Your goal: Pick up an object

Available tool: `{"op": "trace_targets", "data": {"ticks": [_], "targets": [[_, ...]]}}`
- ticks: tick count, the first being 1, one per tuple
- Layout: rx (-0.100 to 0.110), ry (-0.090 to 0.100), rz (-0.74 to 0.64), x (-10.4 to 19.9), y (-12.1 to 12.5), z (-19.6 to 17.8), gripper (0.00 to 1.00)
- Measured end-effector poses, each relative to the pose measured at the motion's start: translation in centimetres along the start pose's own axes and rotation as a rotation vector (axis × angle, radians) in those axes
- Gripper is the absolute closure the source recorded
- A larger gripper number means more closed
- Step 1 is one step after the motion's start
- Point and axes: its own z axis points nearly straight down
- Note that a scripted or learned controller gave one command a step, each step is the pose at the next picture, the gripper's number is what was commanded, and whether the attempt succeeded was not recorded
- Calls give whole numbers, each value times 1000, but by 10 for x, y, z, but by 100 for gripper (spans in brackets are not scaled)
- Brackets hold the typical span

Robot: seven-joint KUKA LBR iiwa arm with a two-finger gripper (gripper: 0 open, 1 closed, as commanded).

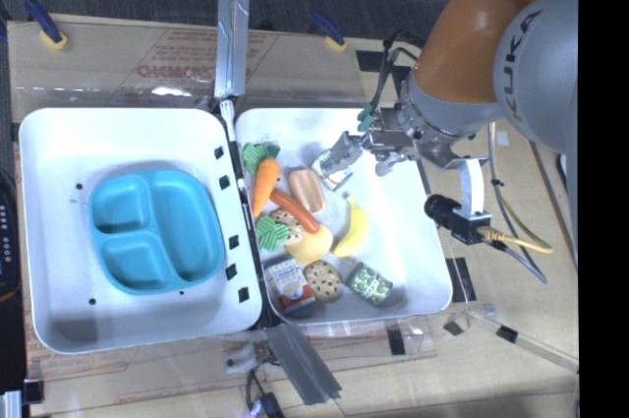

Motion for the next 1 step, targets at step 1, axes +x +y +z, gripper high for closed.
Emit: {"op": "trace_targets", "data": {"ticks": [1], "targets": [[6, 0, 42, -62, -28, 87, 0]]}}
